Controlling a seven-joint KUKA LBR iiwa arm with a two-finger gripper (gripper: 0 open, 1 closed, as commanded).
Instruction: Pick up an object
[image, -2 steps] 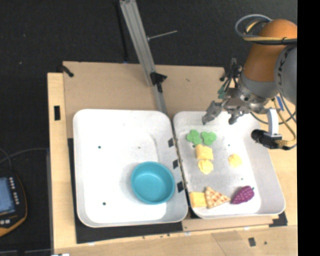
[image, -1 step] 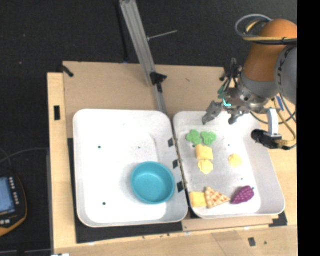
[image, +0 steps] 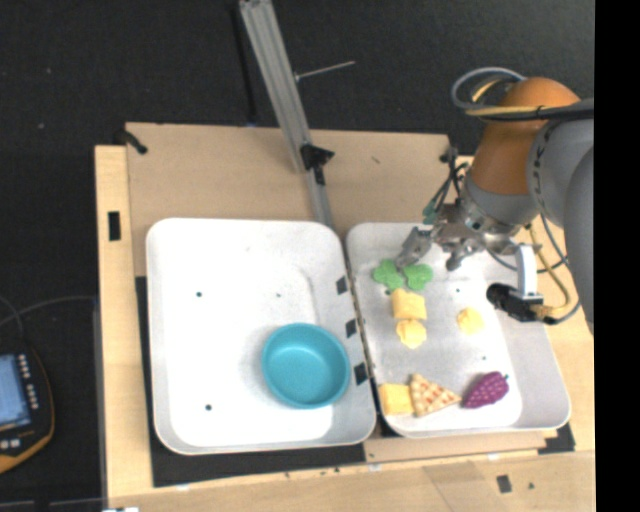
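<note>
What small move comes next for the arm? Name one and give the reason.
Probably a short descent straight onto the green toy. The gripper hangs over the upper part of the right bin, just above and to the right of that toy, which is the nearest thing. Nothing shows between the jaws, so the pick looks not yet done. A slight shift left first may centre it.

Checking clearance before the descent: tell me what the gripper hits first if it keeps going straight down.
Probably the green toy. The gripper hangs over the far end of the right bin, and the toy lies just below its fingers. Depth is hard to judge from this slanted view, so it could land on bare bin floor beside it.
</note>
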